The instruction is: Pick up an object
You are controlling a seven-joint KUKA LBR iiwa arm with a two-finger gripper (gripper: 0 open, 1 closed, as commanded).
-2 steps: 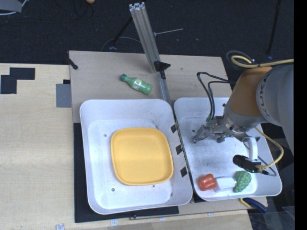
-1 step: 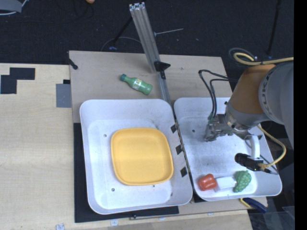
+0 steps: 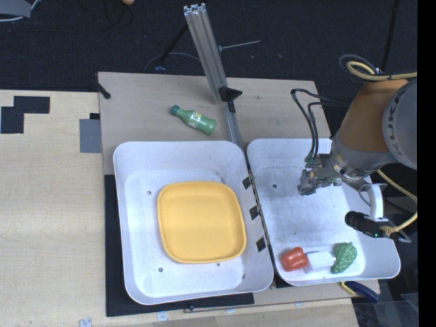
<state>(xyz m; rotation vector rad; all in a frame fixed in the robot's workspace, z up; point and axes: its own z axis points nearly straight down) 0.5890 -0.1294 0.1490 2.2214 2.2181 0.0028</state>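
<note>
The gripper (image 3: 312, 182) hangs over the right bin (image 3: 286, 210); how far it is open cannot be told. A red and green toy (image 3: 320, 258) lies near the bin's front edge, apart from it.

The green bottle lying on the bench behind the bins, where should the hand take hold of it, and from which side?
Probably from above, across the small green plastic bottle at its label. It lies flat, tilted across the bench, cap up-left, with open surface on both long sides.

a red pepper toy (image 3: 293, 258), a small white block (image 3: 317, 260) and a green broccoli-like toy (image 3: 344, 257) lie in a row at the lower right of the frame. a yellow square plate (image 3: 201, 221) lies flat at lower centre, and a green bottle (image 3: 194, 120) lies on its side at upper centre.
</note>
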